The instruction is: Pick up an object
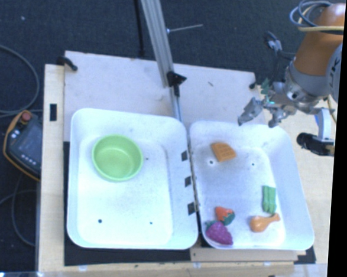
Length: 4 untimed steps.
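**A:** Which piece would you go for? The right bin [291, 155] has five small toy foods in it.

**B:** The orange wedge [222, 151], I'd say. It lies alone toward the far left of that bin, well apart from the others and nearest the arm. It looks like light, stiff plastic, probably a bit slick, so I'd close across its narrow width rather than along the slope.

**A:** And the rest?

**B:** The green piece [269, 199] lies by the right wall, long and thin, easy to pinch across its middle. The orange drumstick [263, 222] sits just near of it; its thin neck is the obvious hold. The red-and-green piece [224, 215] and the purple grapes [219, 232] are touching in the near left corner, crowded against the wall, and the bumpy grapes could roll out of a grip.

**A:** Where's the claw now?

**B:** The gripper [263, 114] hangs above the far edge of the right bin, wrist tilted, fingers spread apart with nothing between them. It would have to come nearer and left, then down.

**A:** The left bin [160, 163]?

**B:** Just a green bowl [117, 157], toward its far left.
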Tool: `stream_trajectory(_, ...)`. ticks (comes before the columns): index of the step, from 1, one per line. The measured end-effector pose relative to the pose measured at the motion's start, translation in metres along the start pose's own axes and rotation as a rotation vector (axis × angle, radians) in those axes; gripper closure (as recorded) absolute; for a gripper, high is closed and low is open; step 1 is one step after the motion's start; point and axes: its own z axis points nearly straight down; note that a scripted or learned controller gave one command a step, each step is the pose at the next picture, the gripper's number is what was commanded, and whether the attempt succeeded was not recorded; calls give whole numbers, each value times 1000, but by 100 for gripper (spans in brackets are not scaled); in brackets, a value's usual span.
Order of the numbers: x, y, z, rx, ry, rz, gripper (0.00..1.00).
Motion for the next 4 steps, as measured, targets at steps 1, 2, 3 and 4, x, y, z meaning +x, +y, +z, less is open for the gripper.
stream_trajectory(1, -1, 0, 0, 0, -1, 0, 0)
stream_trajectory(2, 5, 2, 60, 5, 0, -2, 0)
stream_trajectory(3, 7, 6, 121, 6, 0, -2, 0)
stream_trajectory(4, 6, 6, 152, 2, -1, -2, 0)
